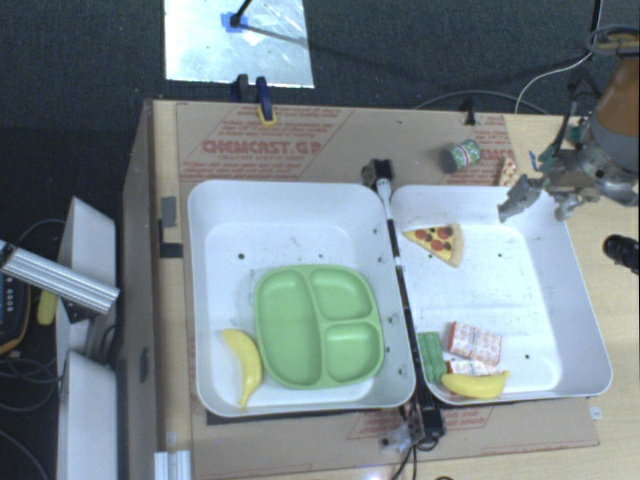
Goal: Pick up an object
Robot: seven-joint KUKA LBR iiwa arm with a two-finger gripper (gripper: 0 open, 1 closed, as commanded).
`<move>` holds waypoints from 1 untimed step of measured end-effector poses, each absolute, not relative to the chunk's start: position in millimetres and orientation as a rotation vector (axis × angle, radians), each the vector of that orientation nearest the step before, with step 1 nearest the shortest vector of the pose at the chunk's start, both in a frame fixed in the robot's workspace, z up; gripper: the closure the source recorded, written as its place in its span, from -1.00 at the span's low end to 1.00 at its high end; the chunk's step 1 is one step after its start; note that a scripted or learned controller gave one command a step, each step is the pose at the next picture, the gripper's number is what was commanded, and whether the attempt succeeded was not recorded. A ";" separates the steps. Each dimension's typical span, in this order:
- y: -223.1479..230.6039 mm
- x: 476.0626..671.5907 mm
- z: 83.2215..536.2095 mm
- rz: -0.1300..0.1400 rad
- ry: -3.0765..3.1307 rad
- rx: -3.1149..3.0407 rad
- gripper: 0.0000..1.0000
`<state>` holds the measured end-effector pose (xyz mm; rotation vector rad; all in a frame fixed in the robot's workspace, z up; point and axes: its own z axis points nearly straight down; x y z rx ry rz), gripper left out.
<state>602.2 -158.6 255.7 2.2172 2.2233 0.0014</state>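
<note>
Bananas [243,364] two, pizza slice [436,241] one, green tray [319,326] one, hand [545,196] released, empty.

A single fixed camera hangs above the surface [300,138] and looks down at a slant, so the far edge sits toward the top of the picture and the near edge toward the bottom. It stands far enough back to take in both white bins whole, the left bin [215,208] and the right bin [585,348], along with dark floor beyond the far edge. The arm [610,128] enters from the right side.
</note>
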 end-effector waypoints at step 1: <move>-124.3 620.9 187.8 0.001 2.227 2.217 -1.00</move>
